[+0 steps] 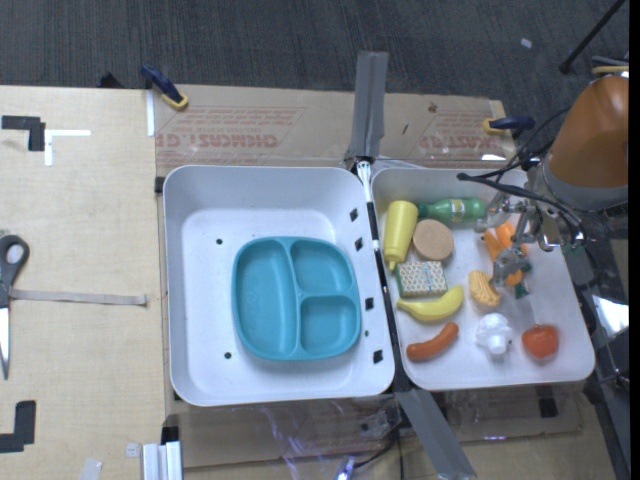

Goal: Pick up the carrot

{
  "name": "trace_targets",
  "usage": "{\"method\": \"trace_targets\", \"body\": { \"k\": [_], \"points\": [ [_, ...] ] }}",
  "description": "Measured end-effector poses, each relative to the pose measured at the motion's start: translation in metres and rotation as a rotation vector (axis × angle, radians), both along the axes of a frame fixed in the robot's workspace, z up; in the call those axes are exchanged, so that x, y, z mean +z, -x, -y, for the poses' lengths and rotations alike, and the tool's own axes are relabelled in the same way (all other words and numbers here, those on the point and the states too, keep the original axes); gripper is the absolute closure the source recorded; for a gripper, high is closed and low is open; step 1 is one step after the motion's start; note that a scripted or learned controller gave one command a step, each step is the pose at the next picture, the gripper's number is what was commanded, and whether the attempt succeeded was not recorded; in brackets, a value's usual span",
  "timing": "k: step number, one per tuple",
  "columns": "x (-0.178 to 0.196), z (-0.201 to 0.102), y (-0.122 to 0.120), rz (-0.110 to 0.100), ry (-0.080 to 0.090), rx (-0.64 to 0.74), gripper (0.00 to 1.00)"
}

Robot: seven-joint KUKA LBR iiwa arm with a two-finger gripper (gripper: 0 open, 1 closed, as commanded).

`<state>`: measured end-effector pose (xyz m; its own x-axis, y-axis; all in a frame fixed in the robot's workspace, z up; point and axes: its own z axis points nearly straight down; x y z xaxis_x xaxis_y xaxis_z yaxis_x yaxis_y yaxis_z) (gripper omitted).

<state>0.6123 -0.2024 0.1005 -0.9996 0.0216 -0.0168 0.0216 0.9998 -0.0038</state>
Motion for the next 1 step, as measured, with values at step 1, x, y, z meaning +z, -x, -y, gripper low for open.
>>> {"method": "trace_targets", "body": {
  "k": [1],
  "points": [
    [0.0102,-0.0004,-0.0015,0.005,0.002,0.002,1.00]
  ]
}}
